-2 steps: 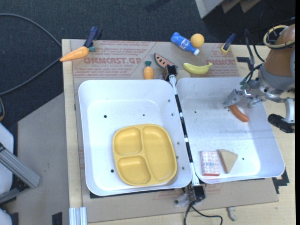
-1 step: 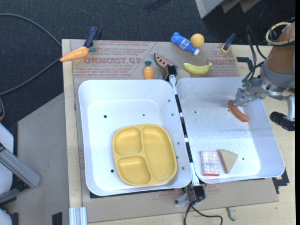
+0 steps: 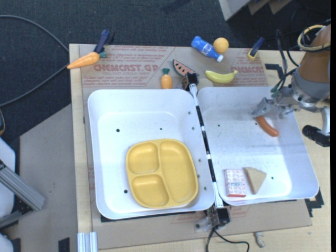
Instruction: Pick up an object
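the metal two-finger gripper [image 3: 269, 111] hangs with fingers apart over the orange sausage-shaped toy [image 3: 267, 126], at two o'clock in the right white plastic bin [image 3: 294, 188]. dark carpet floor [image 3: 52, 14] surrounds the brown cardboard-topped bench [image 3: 131, 67].

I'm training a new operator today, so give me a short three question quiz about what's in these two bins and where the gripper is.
1. True or false: the yellow divided plate lies in the right bin.
2. Which item lies nearest the gripper? A) the orange sausage B) the red and white packet C) the tan wedge
3. Fill in: the banana lies on the cardboard, outside the bins, beyond the ____ bin's far rim.

Key
1. False: it lies in the left bin.
2. A
3. right
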Robot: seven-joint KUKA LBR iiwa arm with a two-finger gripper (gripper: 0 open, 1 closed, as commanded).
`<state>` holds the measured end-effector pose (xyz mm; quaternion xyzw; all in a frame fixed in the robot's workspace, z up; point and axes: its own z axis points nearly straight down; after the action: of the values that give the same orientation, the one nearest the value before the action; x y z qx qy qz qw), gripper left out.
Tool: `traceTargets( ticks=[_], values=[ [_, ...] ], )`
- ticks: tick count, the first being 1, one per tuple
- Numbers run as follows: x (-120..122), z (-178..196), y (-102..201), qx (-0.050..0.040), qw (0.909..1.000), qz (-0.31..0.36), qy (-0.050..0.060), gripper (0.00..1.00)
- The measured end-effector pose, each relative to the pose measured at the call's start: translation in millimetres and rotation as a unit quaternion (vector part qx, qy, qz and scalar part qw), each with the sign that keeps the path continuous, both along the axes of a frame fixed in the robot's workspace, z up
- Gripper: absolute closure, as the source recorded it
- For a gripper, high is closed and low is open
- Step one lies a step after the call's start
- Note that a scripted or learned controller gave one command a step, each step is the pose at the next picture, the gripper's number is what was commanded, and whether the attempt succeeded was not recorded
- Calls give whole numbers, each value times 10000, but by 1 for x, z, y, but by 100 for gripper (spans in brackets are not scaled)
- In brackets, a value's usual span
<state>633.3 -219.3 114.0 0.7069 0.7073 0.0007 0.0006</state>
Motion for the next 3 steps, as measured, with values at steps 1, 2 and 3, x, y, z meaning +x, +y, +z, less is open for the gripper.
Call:
traceTargets(
  ticks=[1, 2, 3],
  values=[
    [1, 11, 0, -5, 10000, 0, -15, 100],
    [1, 10, 0, -4, 10000, 0, -12, 0],
    [-8, -5, -3, 16, 10000, 2, 13, 0]
  ],
)
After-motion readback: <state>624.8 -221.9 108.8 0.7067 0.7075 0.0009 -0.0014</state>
